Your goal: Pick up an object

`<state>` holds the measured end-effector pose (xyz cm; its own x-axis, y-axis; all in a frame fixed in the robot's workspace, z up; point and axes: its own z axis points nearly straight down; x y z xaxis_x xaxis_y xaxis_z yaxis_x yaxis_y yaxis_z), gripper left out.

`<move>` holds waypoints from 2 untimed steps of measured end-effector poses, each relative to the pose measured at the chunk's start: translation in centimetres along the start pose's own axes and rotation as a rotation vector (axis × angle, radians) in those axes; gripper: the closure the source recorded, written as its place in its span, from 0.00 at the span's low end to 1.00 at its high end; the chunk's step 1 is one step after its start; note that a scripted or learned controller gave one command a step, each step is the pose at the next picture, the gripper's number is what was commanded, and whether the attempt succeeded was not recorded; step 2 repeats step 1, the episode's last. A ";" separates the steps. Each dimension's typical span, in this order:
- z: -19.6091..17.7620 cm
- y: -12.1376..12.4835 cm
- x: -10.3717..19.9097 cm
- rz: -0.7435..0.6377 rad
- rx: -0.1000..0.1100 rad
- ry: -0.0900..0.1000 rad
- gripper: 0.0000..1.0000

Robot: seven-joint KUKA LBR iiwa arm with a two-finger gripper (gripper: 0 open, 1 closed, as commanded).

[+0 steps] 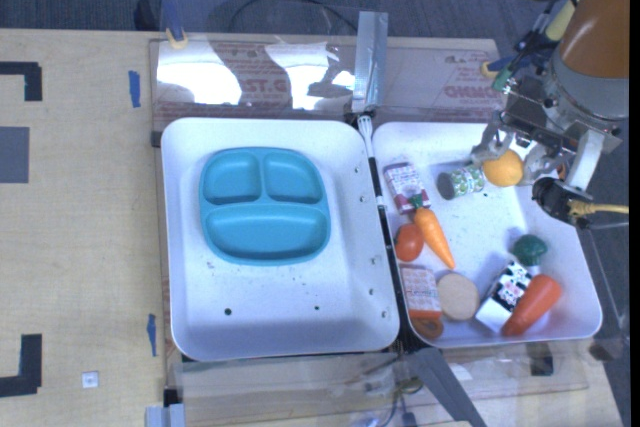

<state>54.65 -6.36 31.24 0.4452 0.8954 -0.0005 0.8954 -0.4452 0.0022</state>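
Gripping a yellow-orange fruit (504, 169), gripper (506, 158) fingers closed around it

Arm (600, 25) cut off by top and right edges.

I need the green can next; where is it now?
In the camera view the green can lies in the right bin, near its far edge, beside the yellow lemon and right of the small carton.

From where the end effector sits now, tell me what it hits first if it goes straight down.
Most likely the small orange-yellow ball, which lies right at the end effector near the back of the right bin. A green-labelled can lies just beside it. Depth is unclear from this slanted view.
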 end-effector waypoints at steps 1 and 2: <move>2.1 0.2 -0.6 -0.045 0.009 -0.002 1.00; 2.1 0.2 -0.6 -0.045 0.009 -0.002 1.00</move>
